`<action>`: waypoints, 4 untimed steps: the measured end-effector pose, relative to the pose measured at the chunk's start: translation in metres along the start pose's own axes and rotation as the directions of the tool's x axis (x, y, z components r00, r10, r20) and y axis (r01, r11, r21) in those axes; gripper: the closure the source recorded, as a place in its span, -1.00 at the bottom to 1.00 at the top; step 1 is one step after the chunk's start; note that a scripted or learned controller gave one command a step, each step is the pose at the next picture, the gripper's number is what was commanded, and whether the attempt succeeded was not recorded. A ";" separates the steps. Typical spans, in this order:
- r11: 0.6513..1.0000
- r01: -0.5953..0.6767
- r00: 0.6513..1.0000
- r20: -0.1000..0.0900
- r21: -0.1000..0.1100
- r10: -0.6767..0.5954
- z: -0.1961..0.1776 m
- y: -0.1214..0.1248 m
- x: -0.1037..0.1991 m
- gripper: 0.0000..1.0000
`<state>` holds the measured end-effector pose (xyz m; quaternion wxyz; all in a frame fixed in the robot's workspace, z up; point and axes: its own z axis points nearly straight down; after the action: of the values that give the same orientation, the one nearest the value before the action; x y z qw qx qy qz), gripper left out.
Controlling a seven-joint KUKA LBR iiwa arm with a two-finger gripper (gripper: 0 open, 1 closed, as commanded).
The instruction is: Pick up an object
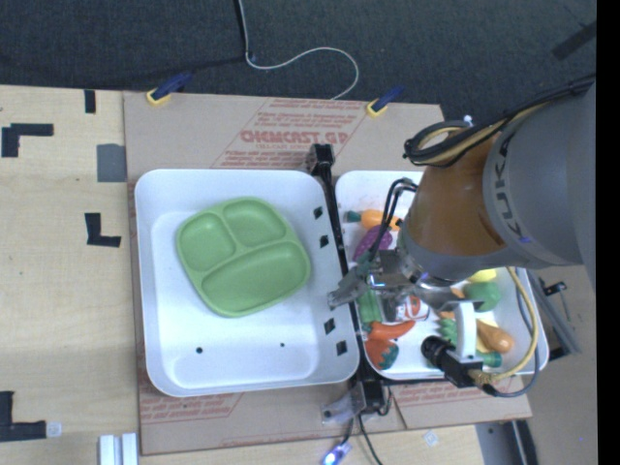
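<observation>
Camera view showed the gripper (380, 303) low over toys (383, 335) in the right bin (539, 345), bent on picking; its grip I couldn't tell. Left, a green plate (244, 256).

Setting: robotics laboratory test bench. Evidence: grey industrial arm (523, 192) with orange band, reaching in from the right; two shallow white bins (160, 260) side by side on a printed cardboard sheet (281, 134), held at its far edge by blue-and-yellow clamps (168, 87); black marker shapes (24, 139) taped on the wooden bench top at left; loose white cable (291, 61) over dark carpet beyond; toy-like coloured items (484, 318) in the right bin, green divided plate (244, 255) in the left
</observation>
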<state>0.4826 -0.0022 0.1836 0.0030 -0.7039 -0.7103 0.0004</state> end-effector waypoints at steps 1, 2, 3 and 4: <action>1.000 -0.007 1.000 0.003 0.001 0.007 -0.010 0.000 -0.004 1.00; 1.000 -0.001 1.000 0.001 -0.013 0.001 -0.109 0.002 0.039 1.00; 1.000 -0.003 1.000 0.002 -0.009 0.003 -0.197 0.002 0.096 1.00; 1.000 -0.003 1.000 -0.002 -0.022 0.003 -0.348 0.001 0.130 1.00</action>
<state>0.4841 0.1262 0.5320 -0.0040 -0.7048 -0.7093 -0.0079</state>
